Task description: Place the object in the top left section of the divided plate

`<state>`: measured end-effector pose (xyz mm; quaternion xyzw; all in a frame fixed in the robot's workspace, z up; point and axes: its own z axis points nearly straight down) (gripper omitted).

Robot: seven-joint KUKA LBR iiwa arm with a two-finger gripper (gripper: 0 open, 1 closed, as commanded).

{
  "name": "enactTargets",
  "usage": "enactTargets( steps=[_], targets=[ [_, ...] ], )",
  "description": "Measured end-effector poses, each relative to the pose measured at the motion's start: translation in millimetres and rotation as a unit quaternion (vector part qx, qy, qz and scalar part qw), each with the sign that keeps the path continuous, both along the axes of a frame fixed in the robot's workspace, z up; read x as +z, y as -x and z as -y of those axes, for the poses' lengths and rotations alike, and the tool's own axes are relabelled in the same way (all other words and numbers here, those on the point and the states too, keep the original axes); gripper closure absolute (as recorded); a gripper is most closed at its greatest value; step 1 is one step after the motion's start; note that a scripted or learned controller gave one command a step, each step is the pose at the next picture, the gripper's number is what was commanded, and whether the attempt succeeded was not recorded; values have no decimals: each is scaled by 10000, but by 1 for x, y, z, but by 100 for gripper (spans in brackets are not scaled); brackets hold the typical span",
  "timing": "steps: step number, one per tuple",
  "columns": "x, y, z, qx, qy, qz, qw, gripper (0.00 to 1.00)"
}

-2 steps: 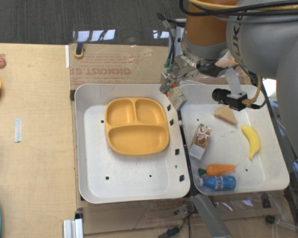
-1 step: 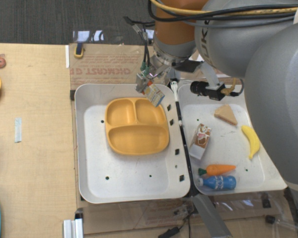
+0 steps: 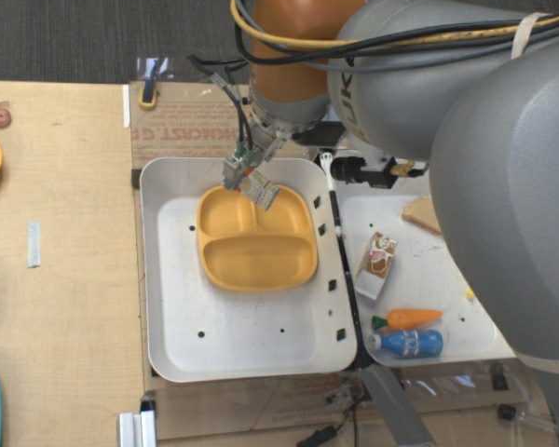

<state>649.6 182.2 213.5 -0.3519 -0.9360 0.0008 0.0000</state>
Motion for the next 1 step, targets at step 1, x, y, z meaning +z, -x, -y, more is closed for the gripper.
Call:
enactTargets(
  steps=[1],
  targets=[
    [0,0,0,-1,-1,2,10000,0]
  ],
)
